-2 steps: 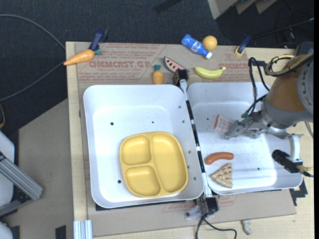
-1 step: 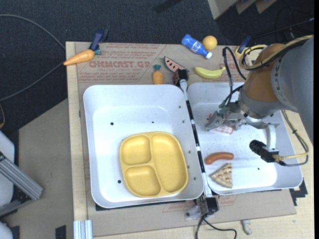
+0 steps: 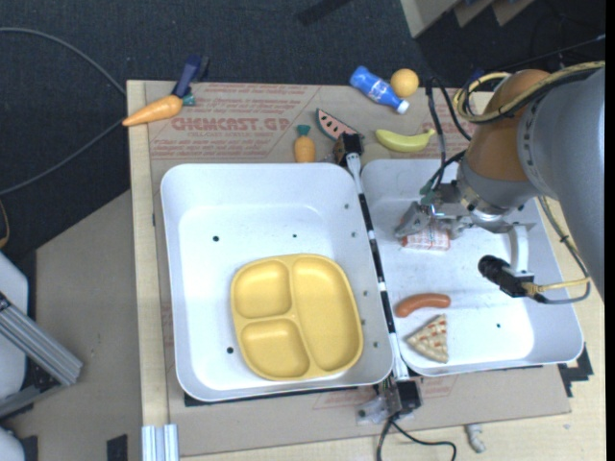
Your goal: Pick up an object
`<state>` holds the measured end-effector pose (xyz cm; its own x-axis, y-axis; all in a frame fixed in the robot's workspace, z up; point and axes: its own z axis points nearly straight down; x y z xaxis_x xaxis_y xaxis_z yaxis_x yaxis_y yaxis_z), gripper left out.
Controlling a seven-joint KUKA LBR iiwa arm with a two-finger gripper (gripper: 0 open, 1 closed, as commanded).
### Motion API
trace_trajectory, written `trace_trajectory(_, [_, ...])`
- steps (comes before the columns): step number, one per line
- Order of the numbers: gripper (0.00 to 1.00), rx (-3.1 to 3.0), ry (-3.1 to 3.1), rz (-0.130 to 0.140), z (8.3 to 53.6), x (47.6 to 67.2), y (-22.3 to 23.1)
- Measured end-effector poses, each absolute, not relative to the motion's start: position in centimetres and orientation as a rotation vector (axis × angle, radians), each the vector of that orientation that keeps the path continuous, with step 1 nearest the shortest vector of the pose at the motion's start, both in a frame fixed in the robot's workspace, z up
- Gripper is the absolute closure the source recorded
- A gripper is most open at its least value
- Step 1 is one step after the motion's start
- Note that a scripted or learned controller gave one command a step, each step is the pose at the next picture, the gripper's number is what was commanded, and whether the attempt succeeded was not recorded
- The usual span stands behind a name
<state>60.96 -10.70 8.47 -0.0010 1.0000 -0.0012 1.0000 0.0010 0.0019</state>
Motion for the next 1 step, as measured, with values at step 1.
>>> trace_trajectory(1, [1.0, 2.217, 2.22, 0.001, 9.46, 60.99, -10.7])
